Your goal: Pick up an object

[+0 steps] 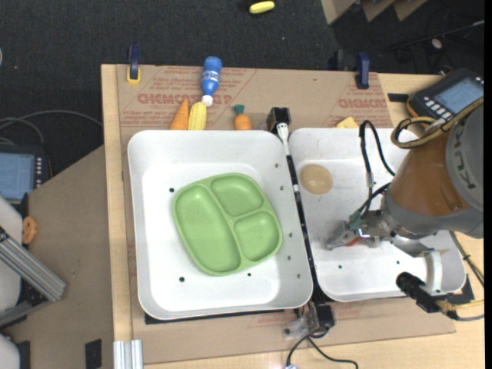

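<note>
Hovering low in right bin (338, 279), gripper (344, 237), grip state unclear, tan disc (315, 179) apart.

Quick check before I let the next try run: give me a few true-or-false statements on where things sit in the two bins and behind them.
1. The green divided plate lies in the left bin. True.
2. The tan round piece lies in the left bin. False: it lies in the right bin.
3. The hand is over the right bin. True.
4. The corn cob lies inside a bin. False: it lies on the board behind the left bin.
</note>
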Tool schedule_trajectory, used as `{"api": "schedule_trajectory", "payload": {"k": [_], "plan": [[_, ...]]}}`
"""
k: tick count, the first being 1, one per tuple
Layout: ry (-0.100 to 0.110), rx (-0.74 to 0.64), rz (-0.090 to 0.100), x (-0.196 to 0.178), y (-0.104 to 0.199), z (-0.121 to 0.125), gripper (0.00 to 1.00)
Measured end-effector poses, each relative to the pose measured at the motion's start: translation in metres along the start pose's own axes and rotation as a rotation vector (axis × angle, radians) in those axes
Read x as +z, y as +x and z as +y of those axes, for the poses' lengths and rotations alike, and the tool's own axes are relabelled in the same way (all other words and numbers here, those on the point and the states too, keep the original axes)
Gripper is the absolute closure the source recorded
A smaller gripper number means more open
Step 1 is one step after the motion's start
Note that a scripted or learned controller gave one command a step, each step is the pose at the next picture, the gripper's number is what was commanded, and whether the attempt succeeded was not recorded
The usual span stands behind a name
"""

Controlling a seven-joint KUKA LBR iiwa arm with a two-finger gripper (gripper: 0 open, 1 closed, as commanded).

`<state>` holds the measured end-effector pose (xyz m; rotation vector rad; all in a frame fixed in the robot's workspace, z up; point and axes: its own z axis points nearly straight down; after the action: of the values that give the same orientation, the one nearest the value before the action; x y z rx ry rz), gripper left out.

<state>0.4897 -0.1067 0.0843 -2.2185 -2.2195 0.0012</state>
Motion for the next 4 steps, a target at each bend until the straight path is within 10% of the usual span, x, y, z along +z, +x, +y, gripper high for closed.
{"api": "schedule_trajectory", "payload": {"k": [4], "plan": [[0.0,0.001,0.0,0.0,-0.014,-0.007,0.0]]}}
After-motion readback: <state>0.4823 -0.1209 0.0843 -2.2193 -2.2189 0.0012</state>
